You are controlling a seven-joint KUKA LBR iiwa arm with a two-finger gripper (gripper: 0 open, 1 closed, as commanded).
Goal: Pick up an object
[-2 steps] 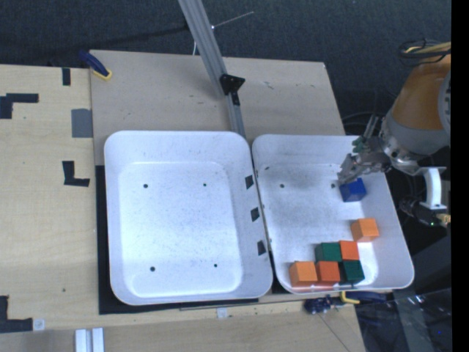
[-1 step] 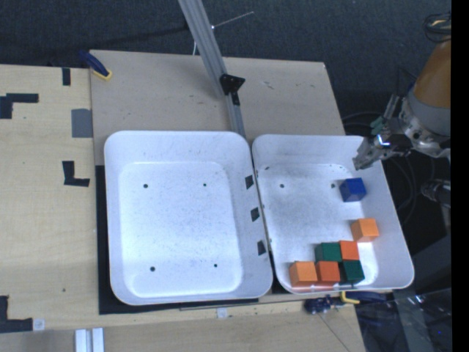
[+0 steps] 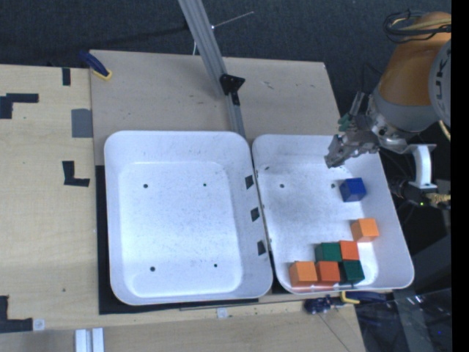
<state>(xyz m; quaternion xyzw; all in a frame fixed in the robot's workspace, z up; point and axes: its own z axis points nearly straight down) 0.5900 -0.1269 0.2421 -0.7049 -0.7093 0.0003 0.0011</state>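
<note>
Right bin (image 3: 293, 196): its left and middle floor lie bare; blocks crowd the near right corner, orange (image 3: 303, 272), green (image 3: 329, 252) and others touching. An orange block (image 3: 364, 229) sits by the right rim. The blue cube (image 3: 353, 189) stands alone, just below the gripper (image 3: 338, 155), apart from it. Finger spacing cannot be told.

We see two bins (image 3: 117, 152) side by side on the tabletop (image 3: 44, 218); blocks (image 3: 330, 262) cluster at the right bin's five o'clock corner.
</note>
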